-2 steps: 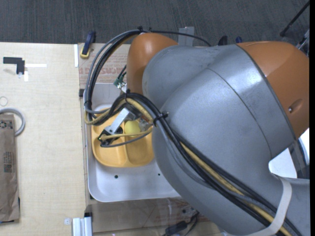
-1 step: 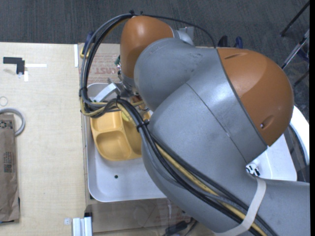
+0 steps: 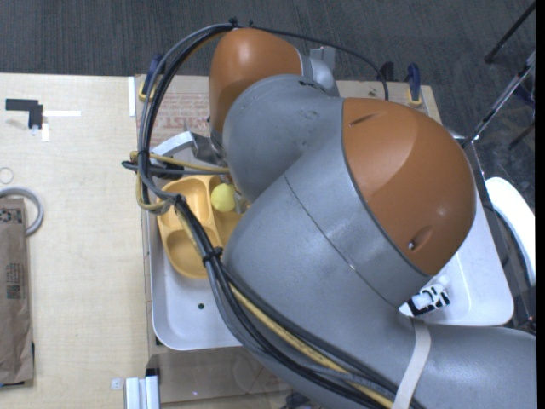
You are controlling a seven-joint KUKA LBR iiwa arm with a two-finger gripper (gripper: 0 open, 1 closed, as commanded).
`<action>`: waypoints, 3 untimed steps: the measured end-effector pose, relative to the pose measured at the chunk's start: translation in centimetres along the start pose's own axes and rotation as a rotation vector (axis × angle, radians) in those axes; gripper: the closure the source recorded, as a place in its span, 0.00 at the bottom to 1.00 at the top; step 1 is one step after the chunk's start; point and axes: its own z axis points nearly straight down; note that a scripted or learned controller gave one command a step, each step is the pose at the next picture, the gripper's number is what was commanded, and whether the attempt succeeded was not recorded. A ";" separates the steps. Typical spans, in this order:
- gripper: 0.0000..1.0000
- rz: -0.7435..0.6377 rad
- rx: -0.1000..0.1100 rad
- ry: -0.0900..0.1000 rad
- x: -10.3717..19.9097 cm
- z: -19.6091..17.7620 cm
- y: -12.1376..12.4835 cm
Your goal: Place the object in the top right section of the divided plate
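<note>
A yellow divided plate [image 3: 189,228] lies in the left white bin [image 3: 183,313], mostly hidden under the arm. A small yellow-green ball [image 3: 223,198] rests on the plate near its right side, just at the edge of the arm's grey body. The big grey and orange arm [image 3: 341,220] covers the middle of the view, and it hides the gripper end. Black cables [image 3: 170,186] run across the plate's upper left part.
A light wooden bench top [image 3: 77,228] spreads to the left, with a brown paper bag [image 3: 15,288] at its left edge. The right white bin [image 3: 485,296] peeks out beyond the arm. A cardboard piece [image 3: 183,109] lies behind the left bin.
</note>
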 end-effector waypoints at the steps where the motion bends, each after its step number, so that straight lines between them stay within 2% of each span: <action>1: 1.00 0.066 0.018 -0.001 -0.7 0.2 1.2; 2: 1.00 0.077 0.002 -0.005 -8.0 0.1 -1.9; 3: 0.00 0.070 0.012 -0.004 -8.0 0.1 -2.5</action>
